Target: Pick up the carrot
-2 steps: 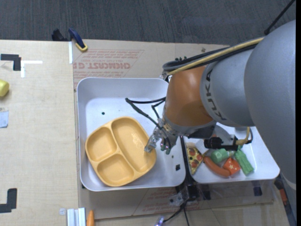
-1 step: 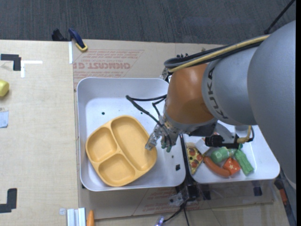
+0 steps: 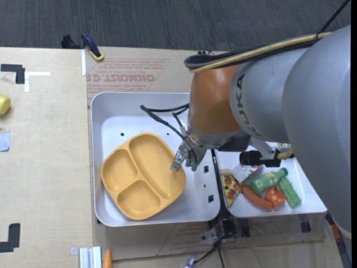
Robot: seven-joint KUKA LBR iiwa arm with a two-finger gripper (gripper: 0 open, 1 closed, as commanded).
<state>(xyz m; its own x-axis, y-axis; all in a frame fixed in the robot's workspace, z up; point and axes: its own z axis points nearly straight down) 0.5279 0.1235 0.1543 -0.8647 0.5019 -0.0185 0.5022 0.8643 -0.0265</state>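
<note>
The carrot (image 3: 257, 199) is a long orange-red piece lying at the front of the right bin (image 3: 312, 205), among other toy foods. My gripper (image 3: 184, 162) hangs over the left bin (image 3: 106, 121), above the right rim of the yellow divided plate (image 3: 142, 175). It is well to the left of the carrot, across the wall between the bins. Its fingers point down and stand slightly apart, open, with nothing between them. The big grey arm with its orange band (image 3: 215, 102) covers the back of the right bin.
Beside the carrot lie a pizza slice (image 3: 228, 185), a green bottle (image 3: 266, 181), a red piece (image 3: 274, 195) and a second green piece (image 3: 290, 192). A black cable (image 3: 162, 116) trails across the left bin. A yellow object (image 3: 3, 104) sits on the bench far left.
</note>
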